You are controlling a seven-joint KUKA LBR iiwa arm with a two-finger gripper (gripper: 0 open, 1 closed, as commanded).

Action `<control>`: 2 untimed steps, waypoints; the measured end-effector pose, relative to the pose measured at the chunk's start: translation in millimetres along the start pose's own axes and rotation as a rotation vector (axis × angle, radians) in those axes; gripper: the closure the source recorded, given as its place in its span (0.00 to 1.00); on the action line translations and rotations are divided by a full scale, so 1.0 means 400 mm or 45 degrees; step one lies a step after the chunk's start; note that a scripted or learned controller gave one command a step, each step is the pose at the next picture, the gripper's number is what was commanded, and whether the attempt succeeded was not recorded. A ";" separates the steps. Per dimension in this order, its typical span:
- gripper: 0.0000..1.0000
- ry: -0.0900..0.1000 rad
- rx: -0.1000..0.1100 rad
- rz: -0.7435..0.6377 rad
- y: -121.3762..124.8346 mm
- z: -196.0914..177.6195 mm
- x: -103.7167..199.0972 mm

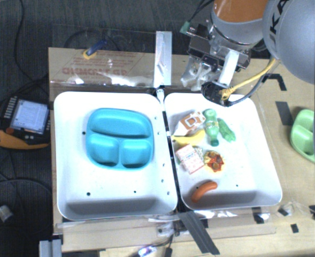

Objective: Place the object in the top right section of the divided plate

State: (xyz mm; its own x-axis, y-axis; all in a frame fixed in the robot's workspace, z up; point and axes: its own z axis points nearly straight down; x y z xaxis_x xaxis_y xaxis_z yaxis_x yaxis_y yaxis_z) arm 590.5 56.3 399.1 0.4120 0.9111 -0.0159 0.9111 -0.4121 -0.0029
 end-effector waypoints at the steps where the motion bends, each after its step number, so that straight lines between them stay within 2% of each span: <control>1: 0.00 0.000 0.000 0.000 0.000 0.000 0.000; 2: 0.00 0.013 0.004 -0.048 -0.020 0.357 0.118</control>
State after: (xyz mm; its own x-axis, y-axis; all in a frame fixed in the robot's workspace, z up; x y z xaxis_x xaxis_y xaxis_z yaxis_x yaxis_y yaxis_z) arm 601.5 100.6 255.5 0.3778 0.9259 -0.0054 0.9259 -0.3778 -0.0063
